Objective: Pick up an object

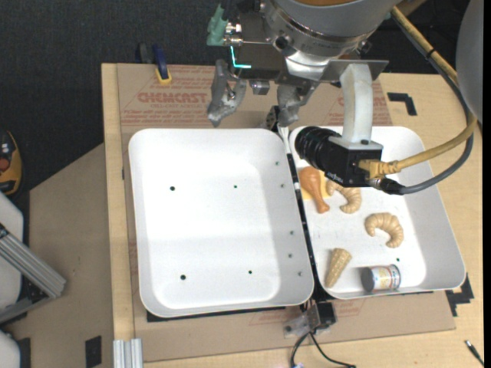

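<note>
The gripper (249,106) hangs above the far edge of the left bin (153,205), with its fingers spread and nothing between them. The things to pick all lie in the right bin (437,228): a chicken leg (314,188), two croissants (386,228), a cone (337,265) and a small can (380,279). I judge the gripper must move over to the right bin to take one.

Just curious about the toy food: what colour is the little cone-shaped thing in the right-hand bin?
Pale tan, like a wafer cone, seen in the camera view.
</note>
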Available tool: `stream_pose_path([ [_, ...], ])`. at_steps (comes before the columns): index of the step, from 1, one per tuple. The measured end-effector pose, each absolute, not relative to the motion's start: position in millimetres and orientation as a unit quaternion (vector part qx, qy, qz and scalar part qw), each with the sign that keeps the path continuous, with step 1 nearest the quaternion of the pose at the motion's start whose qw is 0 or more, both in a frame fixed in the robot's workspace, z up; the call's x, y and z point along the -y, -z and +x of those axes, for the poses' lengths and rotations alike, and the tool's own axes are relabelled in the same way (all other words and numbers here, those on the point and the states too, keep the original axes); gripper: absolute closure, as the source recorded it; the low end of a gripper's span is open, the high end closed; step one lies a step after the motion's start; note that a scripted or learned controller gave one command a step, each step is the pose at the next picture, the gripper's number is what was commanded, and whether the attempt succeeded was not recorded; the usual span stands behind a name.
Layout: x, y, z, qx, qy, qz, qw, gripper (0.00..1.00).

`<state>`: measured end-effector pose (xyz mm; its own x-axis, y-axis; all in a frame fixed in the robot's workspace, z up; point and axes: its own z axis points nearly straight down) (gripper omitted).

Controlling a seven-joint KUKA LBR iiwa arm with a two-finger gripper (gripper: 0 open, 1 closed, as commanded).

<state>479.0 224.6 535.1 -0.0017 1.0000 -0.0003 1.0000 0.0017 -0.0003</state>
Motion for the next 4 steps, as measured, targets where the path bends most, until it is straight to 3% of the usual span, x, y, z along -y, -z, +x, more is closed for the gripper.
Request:
stream_pose_path([
  [1,-225,-546,479.3,-0.708,-0.0016,0.706,0.001,1.0],
  [2,-225,-545,479.2,-0.708,-0.0007,0.706,0.001,0.0],
  [3,-226,-556,479.5,-0.709,-0.0027,0.706,0.001,1.0],
  [4,-226,-556,479.4,-0.709,-0.0019,0.706,0.001,0.0],
])
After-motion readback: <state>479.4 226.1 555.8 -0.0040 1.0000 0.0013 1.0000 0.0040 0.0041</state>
